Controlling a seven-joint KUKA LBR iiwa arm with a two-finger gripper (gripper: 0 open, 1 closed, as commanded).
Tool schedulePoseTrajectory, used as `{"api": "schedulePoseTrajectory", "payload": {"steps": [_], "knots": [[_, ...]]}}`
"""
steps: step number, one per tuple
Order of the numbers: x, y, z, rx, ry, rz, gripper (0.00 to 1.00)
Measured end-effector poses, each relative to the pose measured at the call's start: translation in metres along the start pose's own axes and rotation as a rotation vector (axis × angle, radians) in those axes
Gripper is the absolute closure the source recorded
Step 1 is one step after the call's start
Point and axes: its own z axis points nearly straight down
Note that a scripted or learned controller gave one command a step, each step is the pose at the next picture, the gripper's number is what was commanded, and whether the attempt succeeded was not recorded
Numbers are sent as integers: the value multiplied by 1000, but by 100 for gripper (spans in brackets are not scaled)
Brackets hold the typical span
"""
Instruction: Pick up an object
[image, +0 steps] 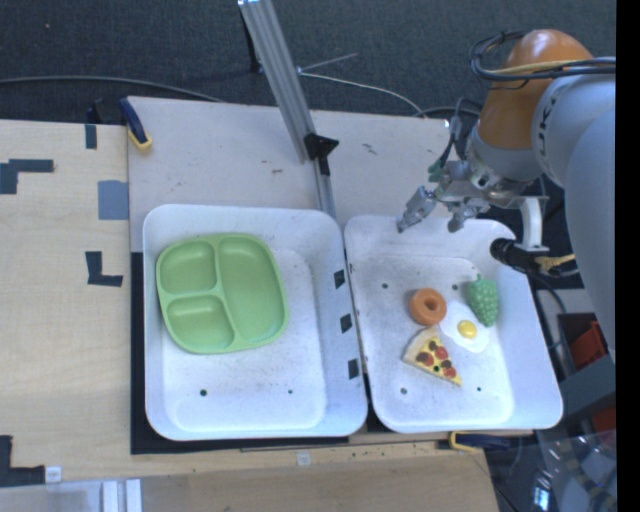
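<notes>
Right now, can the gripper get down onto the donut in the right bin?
Probably yes. The gripper hangs open over the right bin's far edge, and the donut lies flat with nothing over it. The pizza slice and fried egg lie close beside it.

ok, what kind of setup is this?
Looks like a lab test bench for robot picking: two white bins side by side, toy food such as a pizza slice, and tape marks on the bench.
</notes>
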Motion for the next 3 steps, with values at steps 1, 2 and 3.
{"api": "schedulePoseTrajectory", "payload": {"steps": [1,2,3], "knots": [[0,0,0,0,-1,0,0],[-7,-4,47,5,-1,2,0],[-6,-6,101,5,0,1,0]]}}
